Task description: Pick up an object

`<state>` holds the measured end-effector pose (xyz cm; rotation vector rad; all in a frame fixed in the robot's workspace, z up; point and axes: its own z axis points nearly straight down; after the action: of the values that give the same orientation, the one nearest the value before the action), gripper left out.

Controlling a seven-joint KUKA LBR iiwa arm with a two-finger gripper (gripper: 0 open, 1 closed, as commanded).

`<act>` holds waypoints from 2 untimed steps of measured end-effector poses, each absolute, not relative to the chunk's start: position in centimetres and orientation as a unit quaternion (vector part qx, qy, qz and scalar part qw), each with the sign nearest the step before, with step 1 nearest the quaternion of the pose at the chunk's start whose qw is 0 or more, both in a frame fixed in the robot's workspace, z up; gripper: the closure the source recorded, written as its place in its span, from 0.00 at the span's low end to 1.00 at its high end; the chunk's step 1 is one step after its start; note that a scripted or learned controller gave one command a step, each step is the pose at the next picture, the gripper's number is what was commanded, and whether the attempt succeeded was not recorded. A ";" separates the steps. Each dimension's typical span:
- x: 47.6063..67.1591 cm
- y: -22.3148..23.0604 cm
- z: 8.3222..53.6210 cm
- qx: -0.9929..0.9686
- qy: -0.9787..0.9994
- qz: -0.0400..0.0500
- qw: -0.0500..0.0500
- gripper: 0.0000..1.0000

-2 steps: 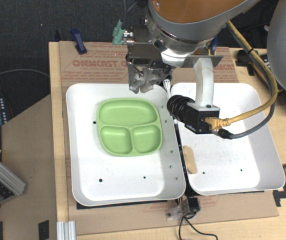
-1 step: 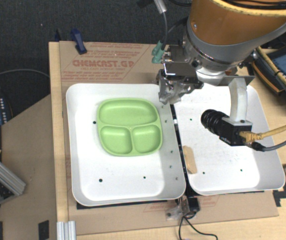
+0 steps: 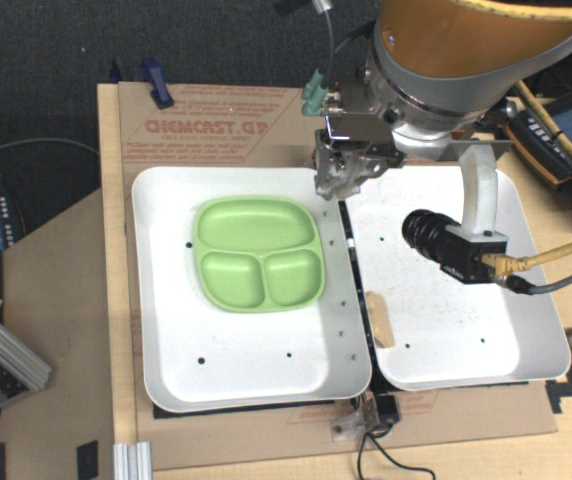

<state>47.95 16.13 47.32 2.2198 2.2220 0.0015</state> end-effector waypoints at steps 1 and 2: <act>47.9 12.3 39.8 0.709 0.705 -0.004 -0.002 1.00; 47.9 18.0 41.7 0.705 0.709 0.002 0.000 1.00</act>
<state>47.91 17.98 41.67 2.2143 2.2276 0.0052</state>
